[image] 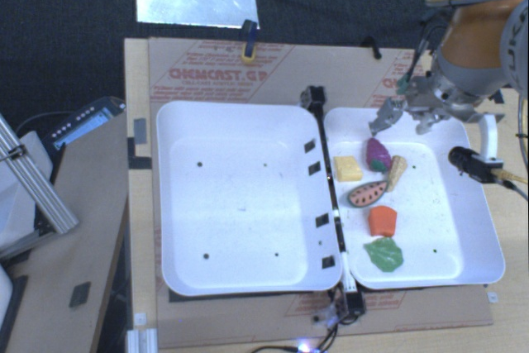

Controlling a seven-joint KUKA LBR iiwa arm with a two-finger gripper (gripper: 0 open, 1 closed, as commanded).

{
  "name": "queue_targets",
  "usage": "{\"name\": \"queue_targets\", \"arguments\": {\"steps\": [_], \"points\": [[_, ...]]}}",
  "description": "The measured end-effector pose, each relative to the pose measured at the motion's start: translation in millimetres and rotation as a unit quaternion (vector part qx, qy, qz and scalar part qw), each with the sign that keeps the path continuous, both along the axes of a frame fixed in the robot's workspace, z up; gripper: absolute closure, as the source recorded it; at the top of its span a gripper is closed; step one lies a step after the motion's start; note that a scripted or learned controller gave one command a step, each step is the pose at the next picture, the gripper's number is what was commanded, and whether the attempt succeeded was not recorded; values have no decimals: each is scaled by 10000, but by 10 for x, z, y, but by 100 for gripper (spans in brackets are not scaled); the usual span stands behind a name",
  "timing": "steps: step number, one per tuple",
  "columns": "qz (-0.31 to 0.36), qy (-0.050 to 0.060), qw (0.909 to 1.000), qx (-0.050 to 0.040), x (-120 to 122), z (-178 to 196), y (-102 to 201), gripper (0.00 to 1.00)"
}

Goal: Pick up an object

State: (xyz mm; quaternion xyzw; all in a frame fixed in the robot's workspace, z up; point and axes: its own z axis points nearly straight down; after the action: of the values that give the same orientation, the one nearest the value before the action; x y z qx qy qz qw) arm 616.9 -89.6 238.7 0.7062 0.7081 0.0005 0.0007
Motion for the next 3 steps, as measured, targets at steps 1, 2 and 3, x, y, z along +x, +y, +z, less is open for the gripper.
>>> {"name": "queue_targets", "arguments": {"steps": [1, 2, 3], "points": [[-38, 42, 10000, -1, -342, -1045, -692, 0], [36, 7, 10000, 16, -210, -1565, 114, 0], [-16, 24, 10000, 3, -718, -1548, -30, 0]]}}
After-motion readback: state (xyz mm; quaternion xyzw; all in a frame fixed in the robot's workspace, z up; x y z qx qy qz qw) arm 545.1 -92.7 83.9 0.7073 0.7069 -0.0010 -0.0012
